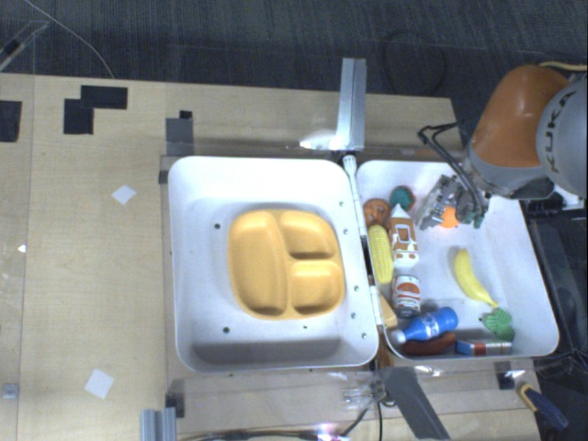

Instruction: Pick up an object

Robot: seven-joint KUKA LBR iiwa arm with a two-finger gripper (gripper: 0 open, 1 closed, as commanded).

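In the right white bin (542, 274), we see the pincer (447, 205) over a small orange object (448, 217); its state is unclear; we judge descent next.

Both bins (193, 246) look like smooth white plastic with a soft sheen; the yellow tray (283, 263) is matt plastic. The bench (83, 274) looks like pale wood under clear glossy sheeting. Banana (472, 277), corn (379, 254) and blue bottle (430, 324) appear glossy plastic. The arm (528, 127) is smooth
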